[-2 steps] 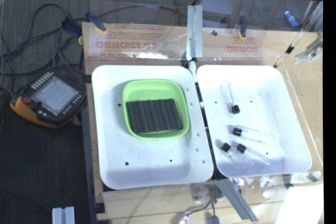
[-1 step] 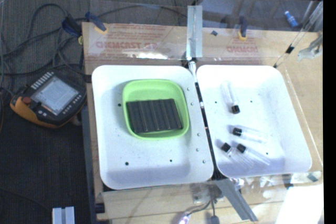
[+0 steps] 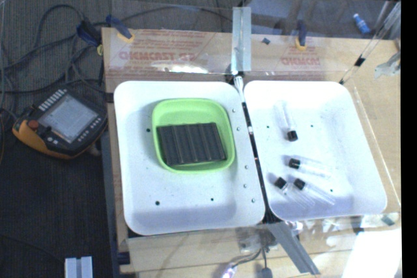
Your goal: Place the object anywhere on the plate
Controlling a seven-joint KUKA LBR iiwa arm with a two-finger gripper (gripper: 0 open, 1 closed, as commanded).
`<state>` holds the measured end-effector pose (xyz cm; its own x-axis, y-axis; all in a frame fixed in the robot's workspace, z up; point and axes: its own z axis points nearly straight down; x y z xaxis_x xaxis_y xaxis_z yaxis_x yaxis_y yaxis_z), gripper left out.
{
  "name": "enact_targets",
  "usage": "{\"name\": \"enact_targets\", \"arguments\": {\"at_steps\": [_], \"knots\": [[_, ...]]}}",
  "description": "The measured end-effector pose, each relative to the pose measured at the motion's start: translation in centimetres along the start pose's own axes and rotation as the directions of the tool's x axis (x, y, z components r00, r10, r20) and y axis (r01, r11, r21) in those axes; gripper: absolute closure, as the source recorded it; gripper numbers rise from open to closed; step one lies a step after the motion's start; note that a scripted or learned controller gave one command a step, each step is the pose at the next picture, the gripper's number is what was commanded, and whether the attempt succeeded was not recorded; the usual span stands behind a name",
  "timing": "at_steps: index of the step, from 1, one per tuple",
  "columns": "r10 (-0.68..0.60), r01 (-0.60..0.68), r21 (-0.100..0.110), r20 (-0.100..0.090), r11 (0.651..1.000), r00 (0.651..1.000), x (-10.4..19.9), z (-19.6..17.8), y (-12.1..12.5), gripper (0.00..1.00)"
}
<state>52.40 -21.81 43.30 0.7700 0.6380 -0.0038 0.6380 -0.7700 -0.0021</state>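
On the bench [image 3: 378,107] two bins sit touching side by side: the left bin [image 3: 130,192] holds a plate [image 3: 163,117] bearing a ribbed pad [image 3: 192,144], the right bin [image 3: 352,114] holds four capped tubes [image 3: 306,169], and a handheld pendant [image 3: 62,122] lies on the floor left of the bench.

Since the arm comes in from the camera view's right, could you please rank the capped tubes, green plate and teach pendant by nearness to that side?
1. Capped tubes, in the right bin.
2. Green plate, in the left bin.
3. Teach pendant, on the floor, far left.
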Motion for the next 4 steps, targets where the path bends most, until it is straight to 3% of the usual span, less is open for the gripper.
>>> {"name": "enact_targets", "arguments": {"at_steps": [1, 3, 4], "knots": [[0.162, -0.162, 0.0, 0.0, 0.987, 0.987, -1.9, -0.01, -1.03, 0.0], [0.42, -0.42, 0.001, -0.001, 0.907, 0.907, -1.72, -0.02, -0.58, 0.0], [0.473, -0.473, 0.001, -0.001, 0.881, 0.881, -1.26, 0.0, -0.16, 0.0]]}}
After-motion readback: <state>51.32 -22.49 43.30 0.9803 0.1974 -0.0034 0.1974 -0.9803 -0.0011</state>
